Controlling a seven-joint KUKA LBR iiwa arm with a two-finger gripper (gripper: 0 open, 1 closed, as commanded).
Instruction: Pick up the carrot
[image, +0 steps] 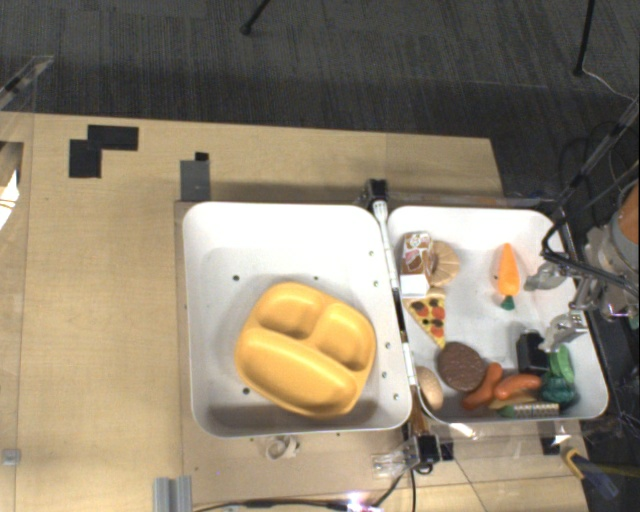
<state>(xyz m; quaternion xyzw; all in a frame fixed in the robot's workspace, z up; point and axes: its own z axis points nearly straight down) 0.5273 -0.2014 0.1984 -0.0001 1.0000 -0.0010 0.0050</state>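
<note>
- The carrot (508, 270) sits in the right bin (470, 215), upper right part of the floor, orange body pointing up and the little green top at the bottom end. Nothing is touching it; it's lying free with bare white floor all around.
- The gripper (566, 300) comes in from the right edge, hanging over the bin's right rim, just to the right of the carrot and a bit lower. It's close by, but there's clearly a gap between the two.
- No idea if the tool is apart or together, honestly. It's just a tangle of grey metal and cables at this angle, so can't tell. Nothing is visibly in its grasp.
- Rest of the right bin is pretty crowded: a pizza slice (430, 319) near the left wall, a round brown patty (461, 365) below it, and a couple of sausages (500, 385) along the bottom, touching the patty.
- Some packaged snack-looking things (430, 258) are up in the top left of that bin. There's also a green item (562, 368) in the lower right corner, near a small dark block (530, 350).
- The left bin (215, 240) holds one big yellow bell-pepper-shaped thing (305, 347), sitting low and centre-right, well apart from the carrot.
</note>
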